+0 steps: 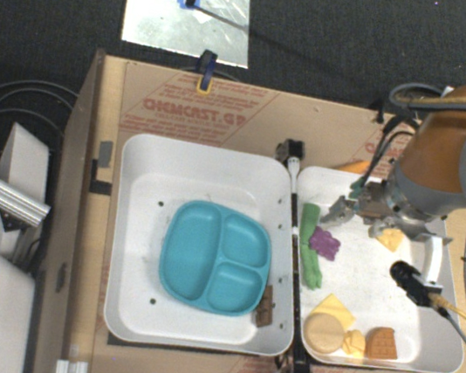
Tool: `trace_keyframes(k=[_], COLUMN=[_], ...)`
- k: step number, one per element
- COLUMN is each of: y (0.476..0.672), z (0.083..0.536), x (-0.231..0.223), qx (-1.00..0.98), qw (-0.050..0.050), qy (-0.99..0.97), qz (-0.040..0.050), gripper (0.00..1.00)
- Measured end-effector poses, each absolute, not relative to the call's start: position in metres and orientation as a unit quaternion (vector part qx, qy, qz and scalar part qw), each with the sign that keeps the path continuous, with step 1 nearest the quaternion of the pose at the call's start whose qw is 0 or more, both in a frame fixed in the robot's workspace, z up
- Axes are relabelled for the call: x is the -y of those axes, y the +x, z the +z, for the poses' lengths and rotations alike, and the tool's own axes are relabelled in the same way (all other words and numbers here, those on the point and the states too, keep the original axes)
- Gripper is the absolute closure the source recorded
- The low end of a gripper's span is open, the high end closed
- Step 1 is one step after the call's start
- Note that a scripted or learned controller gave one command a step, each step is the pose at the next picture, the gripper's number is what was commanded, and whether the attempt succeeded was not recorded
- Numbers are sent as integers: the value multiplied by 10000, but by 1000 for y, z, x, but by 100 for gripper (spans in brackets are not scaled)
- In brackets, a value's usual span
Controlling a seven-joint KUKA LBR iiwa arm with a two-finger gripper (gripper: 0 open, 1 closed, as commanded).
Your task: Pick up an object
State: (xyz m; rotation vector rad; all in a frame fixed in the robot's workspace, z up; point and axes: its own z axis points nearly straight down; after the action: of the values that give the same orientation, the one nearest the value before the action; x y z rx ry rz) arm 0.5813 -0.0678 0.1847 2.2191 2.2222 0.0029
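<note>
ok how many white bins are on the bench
2. The left bin holds a blue divided plate. The right bin holds small toy foods, with the pincer over its far end.

Two white bins [132,235], one blue divided tray [214,256].

Smooth glossy teal plastic tray [216,258], matt white plastic bins [130,297], brown cardboard [227,114] beneath.
</note>
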Motion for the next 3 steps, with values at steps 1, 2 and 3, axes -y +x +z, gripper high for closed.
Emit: trace_keyframes(k=[1,2,3], y=[578,574,573], z=[143,82,85], x=[93,95,189], qx=[-7067,-7073,-7050], qw=[-4,-9,31], qy=[7075,7069,7092], qz=[-12,-8,-12], gripper=[0,0,0])
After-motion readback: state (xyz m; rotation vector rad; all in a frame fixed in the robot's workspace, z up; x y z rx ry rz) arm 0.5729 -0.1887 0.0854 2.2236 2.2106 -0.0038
